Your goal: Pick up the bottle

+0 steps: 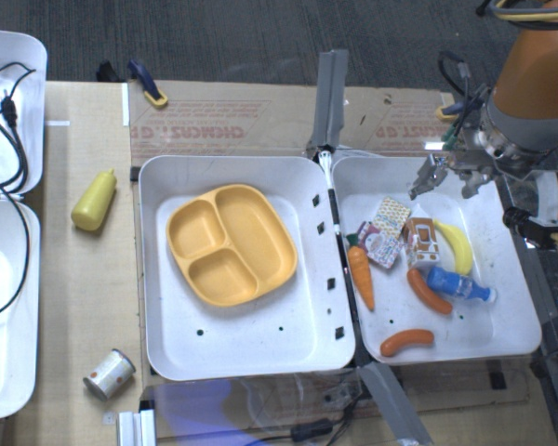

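Note:
A small blue bottle point(458, 284) lies on its side in the right bin point(516, 337), cap pointing right, between a banana point(458, 245) and a reddish sausage point(429, 291). My gripper point(446, 184) hangs over the back of the right bin, above and behind the bottle and well apart from it. It is open, with nothing between its two fingers point(424, 181). A yellow squeeze bottle point(94, 201) lies on the bench to the left of the left bin.
The right bin also holds a carrot point(360, 276), a second sausage point(407, 342) and several snack packets point(391, 230). A yellow divided plate point(231, 243) sits in the left bin point(260, 351). A small can point(109, 373) lies at the bench's front left.

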You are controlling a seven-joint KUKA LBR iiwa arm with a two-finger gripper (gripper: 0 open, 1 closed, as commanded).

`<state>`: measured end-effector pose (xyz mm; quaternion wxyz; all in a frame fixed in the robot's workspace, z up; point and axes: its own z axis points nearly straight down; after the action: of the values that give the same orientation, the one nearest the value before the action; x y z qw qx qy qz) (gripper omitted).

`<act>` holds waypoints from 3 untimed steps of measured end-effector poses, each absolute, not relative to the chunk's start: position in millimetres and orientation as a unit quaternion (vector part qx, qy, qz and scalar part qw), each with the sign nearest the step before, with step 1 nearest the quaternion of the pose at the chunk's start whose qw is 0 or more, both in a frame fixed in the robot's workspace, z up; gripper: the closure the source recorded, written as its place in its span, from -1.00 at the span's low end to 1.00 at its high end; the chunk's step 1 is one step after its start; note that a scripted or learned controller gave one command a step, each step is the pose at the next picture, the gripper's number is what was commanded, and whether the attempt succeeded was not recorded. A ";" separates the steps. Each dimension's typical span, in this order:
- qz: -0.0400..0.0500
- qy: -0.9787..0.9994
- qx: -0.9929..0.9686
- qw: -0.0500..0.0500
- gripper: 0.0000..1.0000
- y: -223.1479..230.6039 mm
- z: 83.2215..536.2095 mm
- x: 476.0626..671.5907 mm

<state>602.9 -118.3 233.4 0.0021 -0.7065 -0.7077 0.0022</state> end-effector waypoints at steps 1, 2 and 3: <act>0.002 -0.644 -0.765 0.003 -1.00 -165.8 207.7 543.5; 0.002 -0.550 -0.835 0.003 -1.00 -174.1 114.4 488.3; 0.004 -0.549 -0.836 0.004 1.00 -174.8 121.4 488.2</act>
<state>488.2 -174.8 121.4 0.0038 -0.8361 -0.5486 0.0035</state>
